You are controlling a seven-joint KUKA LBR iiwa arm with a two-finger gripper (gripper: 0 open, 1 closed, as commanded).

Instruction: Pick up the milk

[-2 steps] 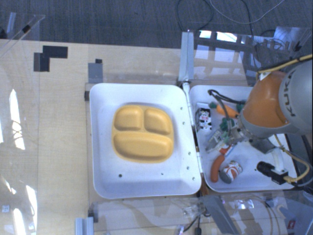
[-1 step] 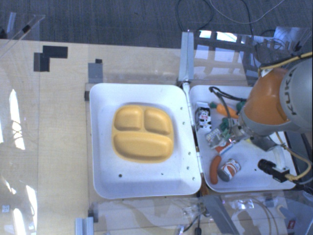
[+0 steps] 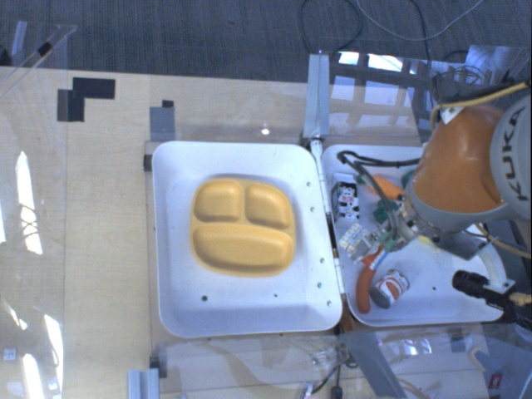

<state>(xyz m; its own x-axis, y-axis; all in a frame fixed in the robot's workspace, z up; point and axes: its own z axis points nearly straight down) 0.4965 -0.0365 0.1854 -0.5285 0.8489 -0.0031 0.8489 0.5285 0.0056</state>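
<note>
Orange-banded arm (image 3: 465,160) reaches low over the right bin (image 3: 432,302), so I read this as the approach/descend step, no grasp confirmed. The hand (image 3: 391,227) sits under the wrist among cables, its working end buried in clutter; can't tell whether it's open, closed or gripping.

Milk: my best guess is the small white carton with dark print (image 3: 345,199), just left of the hand and slightly farther from the camera, against the bin's left wall. Too small to confirm the label.

Right bin contents: a clear crumpled wrapper or packet (image 3: 356,241) right beside the hand on its left, a long red-orange item (image 3: 365,283) below the hand, a small can on its side (image 3: 389,288) touching or just beside that, an orange thing (image 3: 384,186) partly under the arm.

Left bin (image 3: 170,248), well left of the hand, holds a yellow three-compartment tray (image 3: 243,226), compartments bare.

Next move likely needs a shift left onto the carton, a clear line past the wrapper, then close and lift.
</note>
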